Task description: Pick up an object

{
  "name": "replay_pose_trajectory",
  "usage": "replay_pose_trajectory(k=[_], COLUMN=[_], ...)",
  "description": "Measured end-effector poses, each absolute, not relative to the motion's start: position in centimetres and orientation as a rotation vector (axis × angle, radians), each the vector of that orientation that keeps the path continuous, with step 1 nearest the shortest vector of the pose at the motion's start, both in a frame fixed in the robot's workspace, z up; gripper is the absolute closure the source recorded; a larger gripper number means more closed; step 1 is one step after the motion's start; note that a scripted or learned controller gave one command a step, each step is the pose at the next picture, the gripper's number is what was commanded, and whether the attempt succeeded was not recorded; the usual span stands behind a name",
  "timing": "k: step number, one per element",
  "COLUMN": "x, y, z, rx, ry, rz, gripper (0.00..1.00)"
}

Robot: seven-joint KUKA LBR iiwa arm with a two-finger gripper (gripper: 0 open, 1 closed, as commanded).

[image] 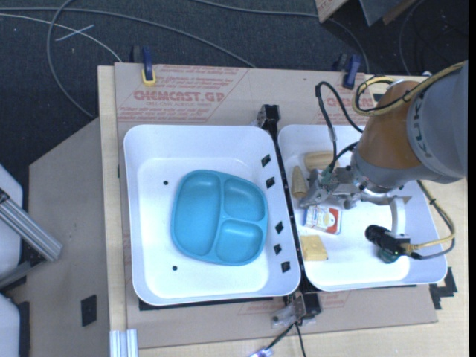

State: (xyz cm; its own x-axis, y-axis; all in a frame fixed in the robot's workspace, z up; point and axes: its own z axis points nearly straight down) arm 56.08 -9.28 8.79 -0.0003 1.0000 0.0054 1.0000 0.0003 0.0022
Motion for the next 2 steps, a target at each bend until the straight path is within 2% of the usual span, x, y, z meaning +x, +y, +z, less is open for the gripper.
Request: replay_pose_trajectory(k=[1, 2], x=[56.4, 56.4], y=[-9.2, -10.0], z=[10.2, 14.9], rx=[-2.223, -2.224], ry=[-2.225, -2.224], rz=[-0.019, -0.004], gripper=[1.00, 1.00])
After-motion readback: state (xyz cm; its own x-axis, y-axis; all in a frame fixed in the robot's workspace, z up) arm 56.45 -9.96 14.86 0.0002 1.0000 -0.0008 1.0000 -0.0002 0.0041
